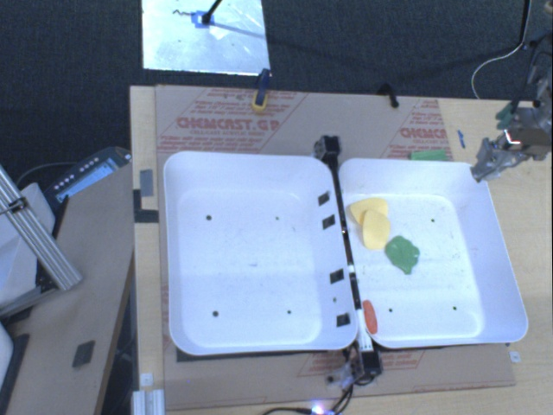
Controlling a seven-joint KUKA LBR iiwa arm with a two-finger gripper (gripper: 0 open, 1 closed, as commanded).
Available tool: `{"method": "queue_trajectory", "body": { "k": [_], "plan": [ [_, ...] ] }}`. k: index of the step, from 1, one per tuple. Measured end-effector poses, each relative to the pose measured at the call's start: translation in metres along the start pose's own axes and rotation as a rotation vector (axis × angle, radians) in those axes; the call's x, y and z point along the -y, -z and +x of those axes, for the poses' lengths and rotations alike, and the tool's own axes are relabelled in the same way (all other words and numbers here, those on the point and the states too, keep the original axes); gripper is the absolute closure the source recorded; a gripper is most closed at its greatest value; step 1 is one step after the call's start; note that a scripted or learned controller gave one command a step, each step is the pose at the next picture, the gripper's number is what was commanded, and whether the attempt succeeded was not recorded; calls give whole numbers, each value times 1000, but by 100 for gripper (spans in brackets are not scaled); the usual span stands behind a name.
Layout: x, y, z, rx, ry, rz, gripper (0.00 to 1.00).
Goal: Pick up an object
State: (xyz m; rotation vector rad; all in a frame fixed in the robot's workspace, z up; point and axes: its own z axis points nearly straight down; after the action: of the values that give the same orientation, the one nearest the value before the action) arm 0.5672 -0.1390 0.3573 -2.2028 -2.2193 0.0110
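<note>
Two yellow pieces [371, 220] lie overlapping in the right bin [484, 318], near its left wall. A green piece [402, 253] sits just below and to the right of them. An orange-red piece [370, 316] rests on the bin's lower left rim, by the divider. My gripper [486, 164] hangs at the upper right corner of the right bin, over its rim, well away from all the pieces. Nothing shows between its tips.
The left bin [186, 318] lies beside the right one, joined by a black clipped divider [341, 240]. A green tag [429, 155] sits on the board behind the right bin. A yellow clip [259, 102] stands at the board's far edge. Cables run at the upper right.
</note>
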Motion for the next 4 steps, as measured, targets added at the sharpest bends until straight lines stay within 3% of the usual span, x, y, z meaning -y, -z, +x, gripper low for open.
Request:
{"method": "queue_trajectory", "body": {
  "k": [1, 2, 3, 4],
  "plan": [
    [-4, 158, -3, 11, -2, -36, 100],
    [-51, 180, -24, 9, -5, -22, 100],
    [-99, 180, -69, 9, -8, -21, 100],
    [-52, 180, -19, 4, 0, -18, 100]
  ]
}}
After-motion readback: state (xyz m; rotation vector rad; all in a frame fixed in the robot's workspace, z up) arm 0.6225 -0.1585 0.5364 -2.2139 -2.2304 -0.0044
